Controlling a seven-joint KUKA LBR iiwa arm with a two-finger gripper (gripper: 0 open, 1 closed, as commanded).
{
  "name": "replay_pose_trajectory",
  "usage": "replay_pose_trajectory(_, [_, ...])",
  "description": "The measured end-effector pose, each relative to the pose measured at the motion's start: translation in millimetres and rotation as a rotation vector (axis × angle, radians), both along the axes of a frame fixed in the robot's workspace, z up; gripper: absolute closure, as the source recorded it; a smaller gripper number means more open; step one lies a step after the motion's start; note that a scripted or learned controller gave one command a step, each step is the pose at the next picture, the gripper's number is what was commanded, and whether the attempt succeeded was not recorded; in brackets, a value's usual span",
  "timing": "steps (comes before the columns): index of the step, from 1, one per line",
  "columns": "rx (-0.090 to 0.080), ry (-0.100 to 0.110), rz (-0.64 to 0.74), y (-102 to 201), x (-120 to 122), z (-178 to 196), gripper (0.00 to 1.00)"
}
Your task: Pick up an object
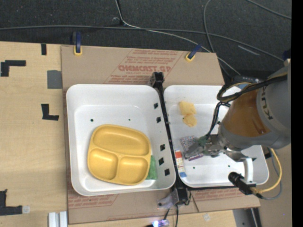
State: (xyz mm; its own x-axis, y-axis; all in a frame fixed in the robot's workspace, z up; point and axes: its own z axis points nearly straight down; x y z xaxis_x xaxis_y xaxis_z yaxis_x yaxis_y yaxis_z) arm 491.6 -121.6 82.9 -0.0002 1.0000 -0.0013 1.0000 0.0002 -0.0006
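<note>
Reaching in from the right, the gripper (202, 145) hangs low in the right bin (208, 176), touching a crinkled packet (191, 147); jaw state cannot be told. A yellow tray (118, 152) lies in the left bin (78, 126).

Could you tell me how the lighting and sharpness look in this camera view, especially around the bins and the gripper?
In the camera view, lighting is even and soft, with the left bin and right bin bright but not blown out; the yellow tray shows a mild sheen; the gripper area is slightly soft, so its small details blur; the dark backdrop above loses detail.
</note>
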Motion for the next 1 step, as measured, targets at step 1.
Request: replay_pose_trajectory(1, [-0.001,-0.003,0.0,-0.3,1.0,12.7,1.0])
